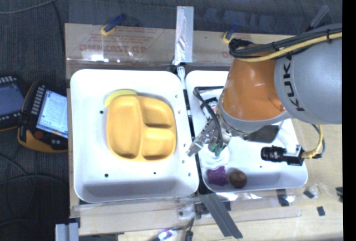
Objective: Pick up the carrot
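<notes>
Arm (303, 75): grey, enters from 3 o'clock, angled toward 8 o'clock.
Wrist band (253, 92): orange, near centre-right.
Gripper (207, 141): low, pointing toward 7 o'clock.

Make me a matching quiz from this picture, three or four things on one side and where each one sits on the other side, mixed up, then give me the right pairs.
Things:
1. yellow tray
2. purple piece
3. brown ball
4. handheld screen

Places:
A. near edge of the right bin, just right of the purple piece
B. outside the bins, left of the left one
C. middle of the left bin
D. near edge of the right bin, below the pincer

Pairs: 1-C, 2-D, 3-A, 4-B
</notes>
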Robot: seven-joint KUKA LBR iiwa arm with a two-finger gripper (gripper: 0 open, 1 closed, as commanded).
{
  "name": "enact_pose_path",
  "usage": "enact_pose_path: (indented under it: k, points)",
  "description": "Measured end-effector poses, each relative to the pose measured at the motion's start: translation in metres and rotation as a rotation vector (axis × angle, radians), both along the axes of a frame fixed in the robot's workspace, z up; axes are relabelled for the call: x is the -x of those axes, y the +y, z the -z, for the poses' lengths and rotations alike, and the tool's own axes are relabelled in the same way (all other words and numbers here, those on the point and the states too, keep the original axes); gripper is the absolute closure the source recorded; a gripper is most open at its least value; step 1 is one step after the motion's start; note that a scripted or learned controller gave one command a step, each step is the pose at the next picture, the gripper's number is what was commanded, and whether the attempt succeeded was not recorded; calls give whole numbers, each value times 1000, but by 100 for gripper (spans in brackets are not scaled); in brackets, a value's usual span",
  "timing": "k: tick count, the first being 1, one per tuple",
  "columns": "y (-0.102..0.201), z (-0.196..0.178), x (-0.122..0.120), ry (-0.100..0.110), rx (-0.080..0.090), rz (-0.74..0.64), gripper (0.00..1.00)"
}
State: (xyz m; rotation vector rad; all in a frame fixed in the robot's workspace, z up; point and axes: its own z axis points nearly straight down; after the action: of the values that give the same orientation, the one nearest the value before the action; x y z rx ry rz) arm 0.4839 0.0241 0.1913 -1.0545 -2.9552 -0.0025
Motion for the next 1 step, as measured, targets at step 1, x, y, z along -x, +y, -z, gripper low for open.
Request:
enact_pose_path:
  k: [1]
  points:
    - [0,0,0,0,0,0,0]
